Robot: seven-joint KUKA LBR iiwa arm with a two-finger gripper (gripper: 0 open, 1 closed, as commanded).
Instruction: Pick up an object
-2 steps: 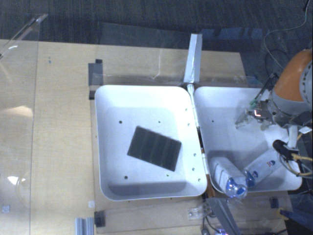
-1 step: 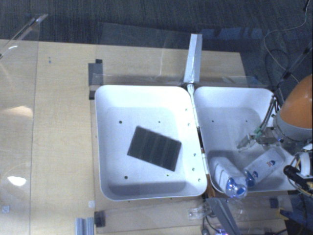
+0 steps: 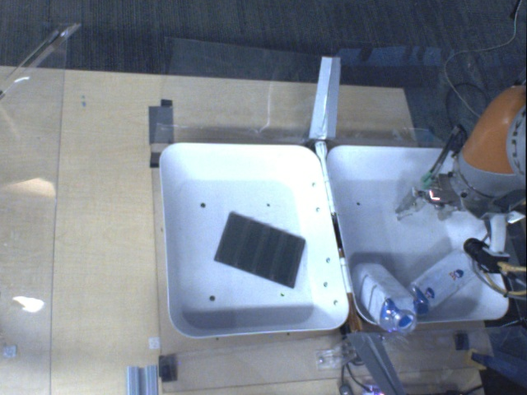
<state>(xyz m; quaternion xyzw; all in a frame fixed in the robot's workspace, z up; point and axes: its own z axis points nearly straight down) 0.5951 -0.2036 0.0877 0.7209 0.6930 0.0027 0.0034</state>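
Note:
A dark ribbed rectangular pad [image 3: 260, 249] lies flat in the left bin [image 3: 185, 171], turned at a slant. Two clear plastic bottles with blue caps lie in the right bin [image 3: 370, 171] near its front wall. One bottle [image 3: 377, 293] rests by the front left corner. The other bottle [image 3: 442, 283] lies to its right, its cap pointing toward the first. My gripper [image 3: 422, 201] hangs over the right bin's back right part, above and behind the bottles, with nothing seen in it.
The grey arm with its orange band [image 3: 496, 138] comes in over the right bin's right wall. A black cable [image 3: 486, 257] loops beside the second bottle. A metal post [image 3: 326, 97] stands behind the joint between the bins.

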